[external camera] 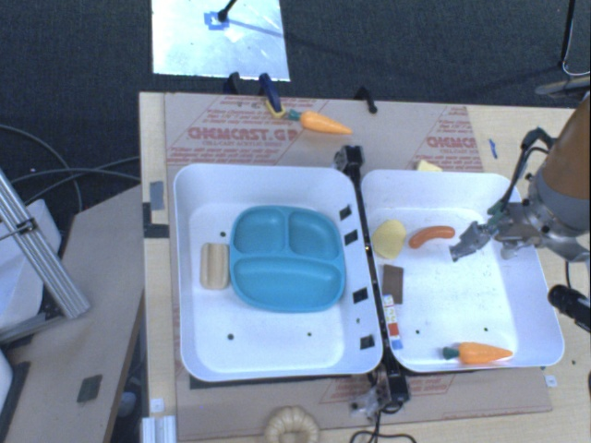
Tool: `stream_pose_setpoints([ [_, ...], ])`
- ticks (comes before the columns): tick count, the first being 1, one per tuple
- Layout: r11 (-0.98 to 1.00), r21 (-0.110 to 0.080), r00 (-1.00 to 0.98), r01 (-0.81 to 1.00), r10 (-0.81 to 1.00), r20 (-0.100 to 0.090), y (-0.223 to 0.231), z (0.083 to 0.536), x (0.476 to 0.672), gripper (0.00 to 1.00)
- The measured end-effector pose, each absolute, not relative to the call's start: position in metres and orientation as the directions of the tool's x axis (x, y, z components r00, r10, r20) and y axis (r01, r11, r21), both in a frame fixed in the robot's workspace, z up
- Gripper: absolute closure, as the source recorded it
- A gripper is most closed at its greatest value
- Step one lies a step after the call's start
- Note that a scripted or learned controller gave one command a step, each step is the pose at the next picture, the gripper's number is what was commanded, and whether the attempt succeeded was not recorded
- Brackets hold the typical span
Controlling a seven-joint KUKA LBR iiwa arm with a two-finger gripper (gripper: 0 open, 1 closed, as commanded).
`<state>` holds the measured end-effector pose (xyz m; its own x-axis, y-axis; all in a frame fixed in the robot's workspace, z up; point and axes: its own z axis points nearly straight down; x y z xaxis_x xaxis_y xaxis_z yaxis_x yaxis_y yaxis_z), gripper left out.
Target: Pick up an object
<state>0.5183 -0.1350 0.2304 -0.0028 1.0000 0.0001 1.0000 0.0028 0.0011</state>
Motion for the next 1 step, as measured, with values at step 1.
stream_pose_setpoints([
  [1,0.002,-0.003,-0.002,1.0,1.0,0.001,-0.1292,0.176,0.5271,0.0],
])
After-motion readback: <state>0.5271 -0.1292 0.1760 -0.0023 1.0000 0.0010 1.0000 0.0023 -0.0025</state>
